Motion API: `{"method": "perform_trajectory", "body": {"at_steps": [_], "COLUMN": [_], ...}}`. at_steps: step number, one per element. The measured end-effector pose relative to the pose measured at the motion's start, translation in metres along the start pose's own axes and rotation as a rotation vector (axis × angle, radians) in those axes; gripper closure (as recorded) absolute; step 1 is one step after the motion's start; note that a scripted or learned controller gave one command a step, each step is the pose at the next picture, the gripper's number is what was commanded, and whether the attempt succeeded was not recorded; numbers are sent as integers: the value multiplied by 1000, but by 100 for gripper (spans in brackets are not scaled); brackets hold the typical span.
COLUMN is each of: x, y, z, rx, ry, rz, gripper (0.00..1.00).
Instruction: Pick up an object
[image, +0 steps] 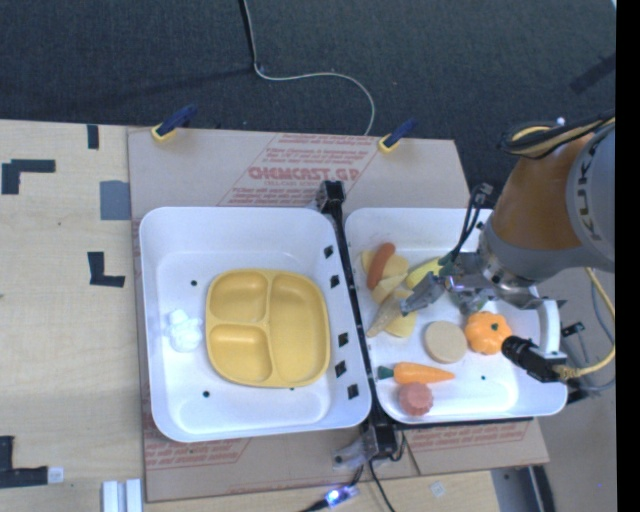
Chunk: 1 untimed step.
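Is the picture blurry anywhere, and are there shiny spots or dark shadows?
In the camera view, the yellow divided tray and toy carrot look fairly sharp; the gripper among the toy food is soft and hard to make out; the white bins' rims are bright but not glaring; shadows are faint, under the arm.

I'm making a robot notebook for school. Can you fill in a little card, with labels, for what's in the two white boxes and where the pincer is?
left bin: yellow divided tray, small white lump
right bin: toy food pile
foods: carrot, orange fruit, beige round piece, pink round piece
pincer: low over the right bin, among pale yellow pieces
holding: cannot tell
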<state>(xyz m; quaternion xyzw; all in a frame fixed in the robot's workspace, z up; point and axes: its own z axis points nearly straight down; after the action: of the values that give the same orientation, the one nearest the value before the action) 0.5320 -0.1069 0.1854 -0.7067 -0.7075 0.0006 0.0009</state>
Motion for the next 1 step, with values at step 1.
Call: {"method": "perform_trajectory", "body": {"at_steps": [1], "x": [2], "y": [18], "z": [103], "rx": [-6], "ry": [0], "rz": [-1], "gripper": [0]}}
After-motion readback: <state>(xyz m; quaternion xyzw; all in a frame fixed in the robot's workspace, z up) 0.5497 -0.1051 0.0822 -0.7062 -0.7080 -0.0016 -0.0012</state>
